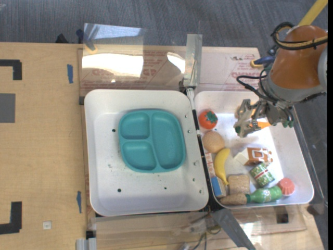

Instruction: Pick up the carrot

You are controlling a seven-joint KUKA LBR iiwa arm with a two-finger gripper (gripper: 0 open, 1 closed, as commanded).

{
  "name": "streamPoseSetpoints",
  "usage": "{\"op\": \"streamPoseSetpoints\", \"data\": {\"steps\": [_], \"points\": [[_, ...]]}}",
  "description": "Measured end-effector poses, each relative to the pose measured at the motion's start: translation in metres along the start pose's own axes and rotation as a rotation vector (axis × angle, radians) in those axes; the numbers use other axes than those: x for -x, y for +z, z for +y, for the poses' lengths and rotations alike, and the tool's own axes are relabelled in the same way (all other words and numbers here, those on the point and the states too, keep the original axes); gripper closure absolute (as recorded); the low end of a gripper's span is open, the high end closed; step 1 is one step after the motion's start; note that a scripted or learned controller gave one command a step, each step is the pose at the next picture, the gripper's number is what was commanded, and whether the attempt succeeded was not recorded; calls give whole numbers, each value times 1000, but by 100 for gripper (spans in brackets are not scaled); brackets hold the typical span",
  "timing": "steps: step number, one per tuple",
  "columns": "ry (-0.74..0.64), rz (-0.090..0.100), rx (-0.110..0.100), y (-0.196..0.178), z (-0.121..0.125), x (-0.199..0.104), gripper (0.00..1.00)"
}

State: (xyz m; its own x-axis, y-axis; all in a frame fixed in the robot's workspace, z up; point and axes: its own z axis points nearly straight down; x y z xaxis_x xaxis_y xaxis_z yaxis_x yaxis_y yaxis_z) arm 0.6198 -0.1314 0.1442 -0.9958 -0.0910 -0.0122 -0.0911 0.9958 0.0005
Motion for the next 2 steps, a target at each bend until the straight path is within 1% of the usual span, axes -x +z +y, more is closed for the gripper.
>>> {"op": "streamPoseSetpoints", "data": {"steps": [1,2], "points": [[148,6,1,-44,80,-68,100],[160,2,-5,40,-20,-141,100]]}}
